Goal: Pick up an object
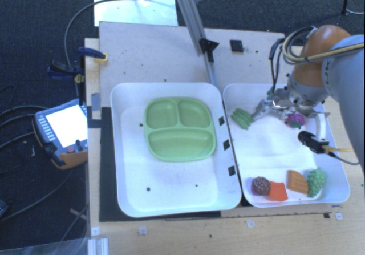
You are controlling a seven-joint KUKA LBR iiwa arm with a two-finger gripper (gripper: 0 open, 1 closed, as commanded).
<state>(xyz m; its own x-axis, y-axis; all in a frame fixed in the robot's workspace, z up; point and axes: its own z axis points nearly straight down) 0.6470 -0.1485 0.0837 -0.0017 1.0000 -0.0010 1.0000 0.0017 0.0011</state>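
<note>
My gripper (264, 109) hangs low over the upper part of the right bin (274, 145), below the orange-banded wrist. Just left of it, a green pod-like toy (242, 118) lies near the bin's left wall, close to the gripper tip; I cannot tell whether they touch. A small purple toy with a green bit (295, 120) sits under the wrist on the right side. Along the bin's front edge lie a dark round toy (260, 185), an orange wedge (278, 191), a tan cracker-like piece (296, 181) and a green bunch (316, 181).
The left bin (131, 191) holds a green divided plate (179, 129). A black part (311, 141) of the arm with a cable reaches over the right bin's right side. A slanted metal pole (191, 14) stands behind the bins.
</note>
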